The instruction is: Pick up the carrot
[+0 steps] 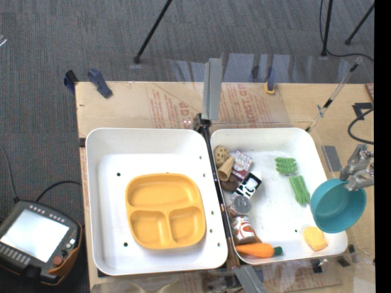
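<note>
Item one on my screen: the carrot (258, 249), a toy piece with a tapered orange body and a short green stub at its right end, lying flat on its side along the near wall of the right bin (308, 140), point facing left. Just beyond its left end I log a small can (243, 228) with red and white print. To its right, apart from it, a yellow wedge (315, 238) sits in the near right corner. Further back in the same bin: green pea pods (293, 177), a cookie (221, 154) and a cluster of small packets along the left wall. The tool (360, 173) sits at the right rim of this bin, well apart from the carrot, clamped on the edge of a teal bowl (336, 205). The left bin (104, 145) carries a yellow divided tray (165, 210). Both bins rest on a plywood surface (146, 102) with blue clamps at its far left edge. The floor (73, 29) is dark grey carpet, with stand legs visible at the far side and a control pendant (38, 241) at near left.
</note>
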Tool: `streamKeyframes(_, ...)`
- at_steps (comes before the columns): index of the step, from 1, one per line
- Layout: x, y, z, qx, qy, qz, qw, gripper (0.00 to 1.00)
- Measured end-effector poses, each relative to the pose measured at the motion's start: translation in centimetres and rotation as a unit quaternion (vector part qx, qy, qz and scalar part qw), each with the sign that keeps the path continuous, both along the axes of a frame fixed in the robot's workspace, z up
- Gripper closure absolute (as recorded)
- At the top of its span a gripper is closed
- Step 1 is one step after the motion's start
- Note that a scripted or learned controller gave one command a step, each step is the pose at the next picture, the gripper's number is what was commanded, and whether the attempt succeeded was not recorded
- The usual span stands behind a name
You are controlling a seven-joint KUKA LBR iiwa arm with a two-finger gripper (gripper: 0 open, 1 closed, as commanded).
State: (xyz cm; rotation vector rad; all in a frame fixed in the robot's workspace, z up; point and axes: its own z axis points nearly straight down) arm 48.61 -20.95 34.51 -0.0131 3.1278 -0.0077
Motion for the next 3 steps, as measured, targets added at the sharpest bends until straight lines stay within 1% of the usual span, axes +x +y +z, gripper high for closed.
streamKeyframes(1,3.4,-0.1,1.7,0.0022,0.006,0.138,0.9904,1.00)
streamKeyframes(2,1.5,0.5,-22.1,-0.0003,-0.007,0.197,0.9804,1.00)
streamKeyframes(3,1.5,-0.1,-10.5,-0.0014,0.001,0.140,0.9901,1.00)
